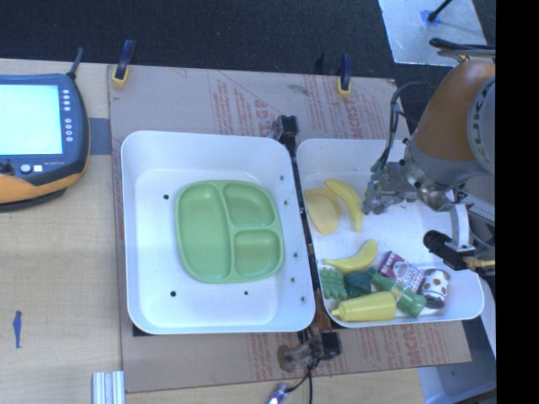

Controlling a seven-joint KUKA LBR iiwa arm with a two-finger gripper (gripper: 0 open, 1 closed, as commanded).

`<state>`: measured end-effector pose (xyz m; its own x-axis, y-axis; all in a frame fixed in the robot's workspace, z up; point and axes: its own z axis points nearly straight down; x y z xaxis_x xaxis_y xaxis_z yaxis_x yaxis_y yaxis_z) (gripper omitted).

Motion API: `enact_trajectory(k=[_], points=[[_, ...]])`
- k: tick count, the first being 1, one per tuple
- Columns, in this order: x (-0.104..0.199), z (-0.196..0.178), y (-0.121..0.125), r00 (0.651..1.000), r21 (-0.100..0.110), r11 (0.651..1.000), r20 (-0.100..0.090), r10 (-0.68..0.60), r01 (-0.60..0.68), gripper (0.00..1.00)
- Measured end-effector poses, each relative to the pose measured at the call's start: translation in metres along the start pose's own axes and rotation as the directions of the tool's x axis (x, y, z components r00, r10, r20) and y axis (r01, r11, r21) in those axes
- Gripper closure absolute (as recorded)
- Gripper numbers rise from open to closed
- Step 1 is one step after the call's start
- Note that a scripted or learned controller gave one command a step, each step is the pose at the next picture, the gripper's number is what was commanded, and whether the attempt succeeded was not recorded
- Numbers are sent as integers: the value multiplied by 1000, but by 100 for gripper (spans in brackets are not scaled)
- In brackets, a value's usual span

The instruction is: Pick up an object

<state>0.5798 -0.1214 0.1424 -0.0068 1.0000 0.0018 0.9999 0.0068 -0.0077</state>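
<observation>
Item 1 — gripper [381, 195]: low over the upper part of the right bin [472, 305], just right of the banana nearest the divider. The fingers are a dark, blurred cluster; how far apart they stand cannot be told, and nothing is seen between them.

Item 2 — right bin, contents, placed relative to the gripper:
- curved yellow banana [346, 200], just left of it, perhaps touching; too close to say.
- pale yellow slice-shaped piece [322, 211], further left, against the bin's left wall.
- second banana [357, 257], below it, apart.
- green leafy toy [334, 284] and dark green piece [357, 283], lower left.
- long yellow corn-like piece [365, 308], at the bin's bottom edge.
- small green block [409, 301], red-and-white packet [404, 273] and round patterned item [434, 285], lower right.

Item 3 — left bin [141, 225]: holds a green divided plate [227, 230], well left of the gripper.

Item 4 — surface [59, 293]: tan board; a pendant with a lit screen [38, 133] lies at the far left.

Status — every object lies in a bin, none lifted. By position, the approach looks largely made, with the upper banana the likely target. Closing on it and raising it remain.
</observation>
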Motion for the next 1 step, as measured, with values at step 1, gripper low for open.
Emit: enact_trajectory(k=[1], points=[[0, 0, 0, 1000, 0, 1000, 0, 0, 0, 0]])
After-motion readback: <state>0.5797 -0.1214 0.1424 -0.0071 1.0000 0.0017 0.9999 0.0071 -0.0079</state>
